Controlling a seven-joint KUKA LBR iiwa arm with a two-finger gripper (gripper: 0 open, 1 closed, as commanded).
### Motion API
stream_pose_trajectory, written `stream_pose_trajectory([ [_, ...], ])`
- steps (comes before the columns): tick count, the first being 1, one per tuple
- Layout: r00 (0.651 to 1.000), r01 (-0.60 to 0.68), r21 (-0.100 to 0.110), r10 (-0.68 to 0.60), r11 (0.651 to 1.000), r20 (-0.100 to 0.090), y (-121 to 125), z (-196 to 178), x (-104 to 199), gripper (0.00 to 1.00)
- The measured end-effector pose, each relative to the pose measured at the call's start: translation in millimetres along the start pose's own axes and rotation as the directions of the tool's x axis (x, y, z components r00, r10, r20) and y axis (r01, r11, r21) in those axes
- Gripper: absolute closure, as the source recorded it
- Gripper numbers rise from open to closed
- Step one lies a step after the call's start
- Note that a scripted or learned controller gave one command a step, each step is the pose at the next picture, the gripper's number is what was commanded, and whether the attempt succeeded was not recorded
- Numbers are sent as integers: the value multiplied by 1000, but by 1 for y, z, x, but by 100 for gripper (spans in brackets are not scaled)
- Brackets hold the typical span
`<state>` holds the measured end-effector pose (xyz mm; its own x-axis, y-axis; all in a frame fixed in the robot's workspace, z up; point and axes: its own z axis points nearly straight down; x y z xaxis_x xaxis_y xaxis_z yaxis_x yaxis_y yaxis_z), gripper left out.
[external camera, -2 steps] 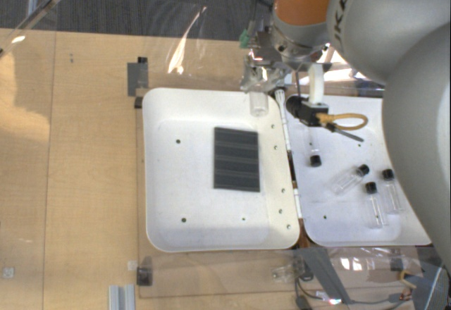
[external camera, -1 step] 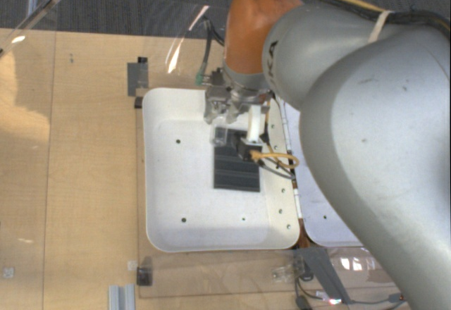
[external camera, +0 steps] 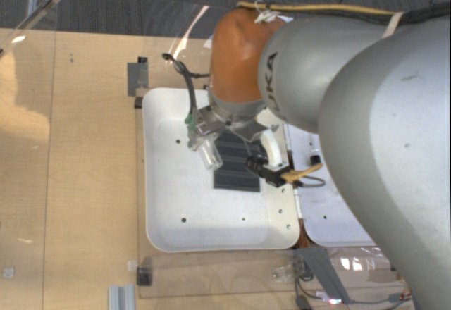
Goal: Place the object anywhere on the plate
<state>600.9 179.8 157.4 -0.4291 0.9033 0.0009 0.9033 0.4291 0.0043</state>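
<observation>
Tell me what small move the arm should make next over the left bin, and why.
Probably a short lift straight up. The end effector sits low in the left bin, its dark body hiding whatever lies beneath, so neither an object nor a plate can be made out. Rising a little would likely expose the bin floor.

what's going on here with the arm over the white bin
A grey KUKA arm with an orange band reaches in from the right and hangs over the left white bin. Its gripper sits low over the middle of that bin, with dark ribbed parts and a clear piece at its end. The arm covers most of the right bin. From this angle it is hard to tell whether anything is between the fingers, or where the object and plate are.
</observation>
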Motion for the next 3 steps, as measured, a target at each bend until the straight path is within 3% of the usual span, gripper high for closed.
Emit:
stream_pose_trajectory([
  [1,949,315,1,-315,949,-1,-83,29,92,100],
  [2,836,549,-4,-549,836,3,-37,-66,69,100],
  [3,836,548,-4,-548,836,3,-37,-66,69,0],
])
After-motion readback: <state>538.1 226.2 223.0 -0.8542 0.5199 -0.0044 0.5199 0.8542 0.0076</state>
